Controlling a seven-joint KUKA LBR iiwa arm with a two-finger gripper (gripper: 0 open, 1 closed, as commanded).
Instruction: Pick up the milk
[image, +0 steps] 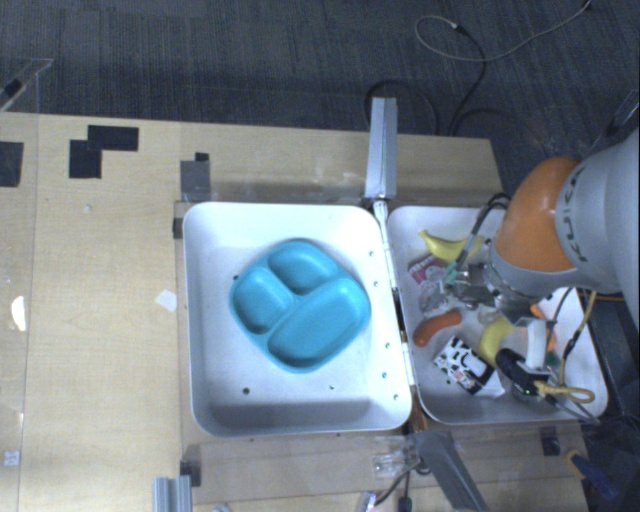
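Over the right bin (432, 396), the grey arm (600, 215) comes in from the right edge and bends down toward the bin's middle, its orange band (530, 228) bulging just above the wrist. The gripper (447, 288) points leftward and hangs low among the bin's contents, between a banana (440, 243) behind it and a red sausage (437, 327) in front of it. Its metal tip is a small tangle of grey parts and coloured wires, and I cannot tell whether it is spread or closed, or whether it touches anything.

The milk (462, 362), a small carton with a black-and-white cow pattern, lies on its side toward the front of the right bin, just in front of the sausage and apart from the gripper. Nothing grips it.

A pink and red scrap of something (424, 268) shows beside the gripper's tip, mostly covered (too little of it shows to name it). A second yellow thing (494, 337) sits to the right of the sausage, partly under the wrist, and its shape is unclear. The arm itself is cut off by the picture's right side.

By count: two white bins on the bench (90, 300), one milk carton, one banana, one sausage, one unclear yellow piece, one pink scrap. The left bin (215, 385) holds one blue divided plate (300, 303) with three compartments, lying flat near its centre.
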